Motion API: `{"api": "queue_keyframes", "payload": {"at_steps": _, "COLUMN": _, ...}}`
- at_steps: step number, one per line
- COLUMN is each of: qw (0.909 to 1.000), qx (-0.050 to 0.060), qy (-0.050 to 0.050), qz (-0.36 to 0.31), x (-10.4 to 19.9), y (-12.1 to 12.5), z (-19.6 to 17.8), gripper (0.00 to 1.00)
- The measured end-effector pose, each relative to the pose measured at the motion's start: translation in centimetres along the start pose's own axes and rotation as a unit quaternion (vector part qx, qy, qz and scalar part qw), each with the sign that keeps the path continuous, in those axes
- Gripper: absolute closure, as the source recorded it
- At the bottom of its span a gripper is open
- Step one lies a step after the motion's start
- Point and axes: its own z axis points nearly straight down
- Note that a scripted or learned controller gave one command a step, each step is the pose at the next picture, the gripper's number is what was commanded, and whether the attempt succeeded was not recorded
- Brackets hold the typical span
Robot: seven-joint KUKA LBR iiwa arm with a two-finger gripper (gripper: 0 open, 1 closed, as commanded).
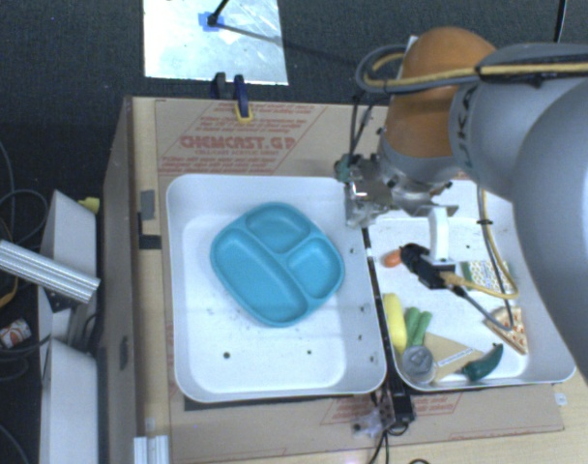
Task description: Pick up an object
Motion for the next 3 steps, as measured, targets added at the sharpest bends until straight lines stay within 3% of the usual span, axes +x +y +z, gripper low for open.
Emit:
{"api": "queue_keyframes", "payload": {"at_steps": 1, "qw": 1.0, "qx": 0.0, "qy": -0.001, "qz": 0.002, "x": -5.6, "y": -9.0, "z": -4.6, "gripper": 1.0}}
{"api": "queue_keyframes", "payload": {"at_steps": 2, "qw": 1.0, "qx": 0.001, "qy": -0.001, "qz": 0.001, "x": -2.3, "y": -2.8, "z": 2.5, "gripper": 1.0}}
{"api": "queue_keyframes", "payload": {"at_steps": 3, "qw": 1.0, "qx": -0.001, "qy": -0.001, "qz": 0.001, "x": -4.5, "y": -5.7, "z": -6.2, "gripper": 1.0}}
